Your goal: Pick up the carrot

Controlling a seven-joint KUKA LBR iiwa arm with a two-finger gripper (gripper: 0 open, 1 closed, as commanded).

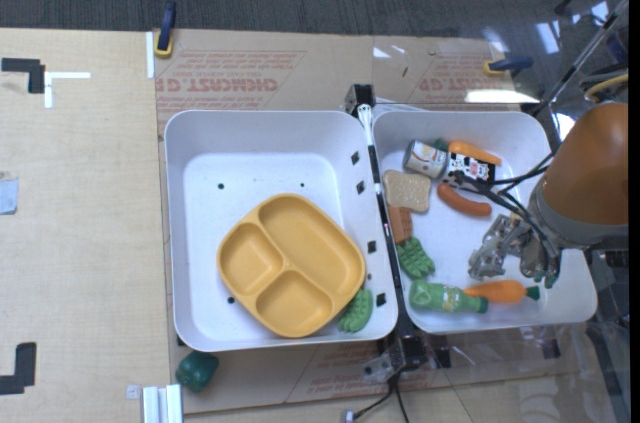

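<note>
The carrot (497, 291) is orange with a small green top and lies flat near the front edge of the right bin (575, 296). My gripper (505, 249) hangs just above and behind it, pointing down into the bin. One metal finger (487, 256) stands left of the carrot's middle and the other nearer its green end. Nothing is between the fingers. The arm's orange band (600, 166) fills the right side above the wrist.
Around the carrot lie a green bottle (447, 297), a green leafy toy (414, 259), a sausage (465, 201), a bread slice (408, 191), a small can (427, 157) and an orange packet (472, 158). The left bin holds a yellow divided plate (290, 263) and a green vegetable (356, 309).
</note>
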